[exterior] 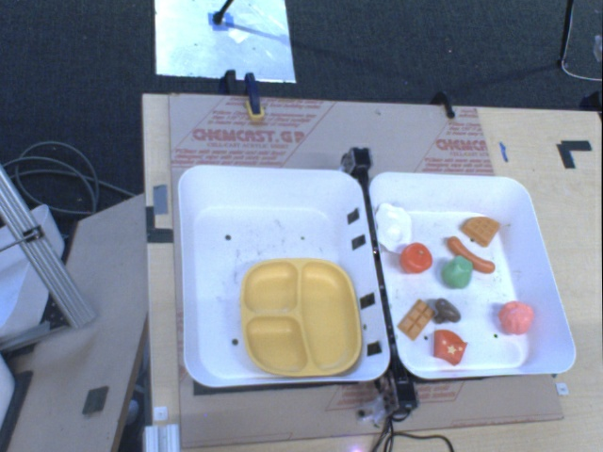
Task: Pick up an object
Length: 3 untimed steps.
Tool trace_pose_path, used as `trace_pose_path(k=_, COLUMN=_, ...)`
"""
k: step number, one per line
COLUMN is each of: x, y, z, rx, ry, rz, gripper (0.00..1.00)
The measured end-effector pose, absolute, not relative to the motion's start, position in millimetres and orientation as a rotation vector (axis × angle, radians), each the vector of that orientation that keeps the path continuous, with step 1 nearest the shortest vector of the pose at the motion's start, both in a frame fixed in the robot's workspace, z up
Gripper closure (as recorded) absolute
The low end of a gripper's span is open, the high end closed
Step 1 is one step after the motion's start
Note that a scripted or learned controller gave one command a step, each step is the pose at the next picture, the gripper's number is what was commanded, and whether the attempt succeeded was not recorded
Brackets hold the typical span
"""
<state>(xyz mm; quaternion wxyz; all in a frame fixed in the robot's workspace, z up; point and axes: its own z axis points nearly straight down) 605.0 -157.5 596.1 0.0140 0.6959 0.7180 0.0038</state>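
Observation:
The right bin (537, 217) holds several small toy foods. A white piece (393, 223) lies at its left wall, with a red tomato (415, 258) just below it. A waffle (480, 230) and a sausage (470, 254) sit in the middle, beside a green piece (457, 272). Lower down are an orange cracker (415, 319), a brown lump (444, 310), a red pizza slice (449, 347) and a pink piece (515, 317). In the left bin (207, 215) rests a yellow three-part plate (301, 314).
Both bins sit on a cardboard sheet (377, 135) on the wooden bench. A black divider strip with clips (367, 243) runs between the bins. A shiny metal sheet (224, 26) lies on the dark floor behind. Metal rails (42, 252) stand at the far left.

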Motion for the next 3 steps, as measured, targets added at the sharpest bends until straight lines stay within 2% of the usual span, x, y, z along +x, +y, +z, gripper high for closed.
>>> trace_pose_path(k=1, x=605.1, y=-158, z=608, rx=2.16, ry=2.235, rz=0.014, gripper=1.0)
trace_pose_path(k=2, x=605.1, y=-157, z=608, rx=2.16, ry=2.236, rz=0.013, gripper=0.0)
trace_pose_path(k=3, x=605.2, y=-158, z=620, rx=2.154, ry=2.235, rz=0.014, gripper=1.0)
